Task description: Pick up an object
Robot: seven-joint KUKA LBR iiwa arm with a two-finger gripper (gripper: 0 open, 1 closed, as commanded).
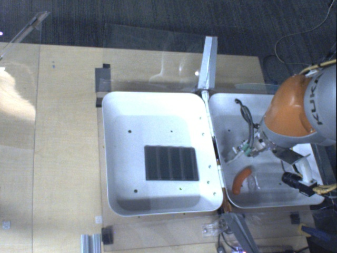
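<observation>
Low in the right bin (226, 120), the gripper (246, 149) hangs just above an orange sausage-shaped object (240, 179); its state I cannot tell. Beside it, the left bin (113, 141) holds a dark ribbed rectangular pad (171, 163).

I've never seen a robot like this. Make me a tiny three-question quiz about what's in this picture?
1. True or false: the orange sausage-shaped object lies in the right bin.
2. What lies in the left bin: A) a dark ribbed rectangle, B) a ball, C) a cup?
3. Fill in: the arm is above the ____ bin.

Key: 1 true; 2 A, the dark ribbed rectangle; 3 right.
</observation>
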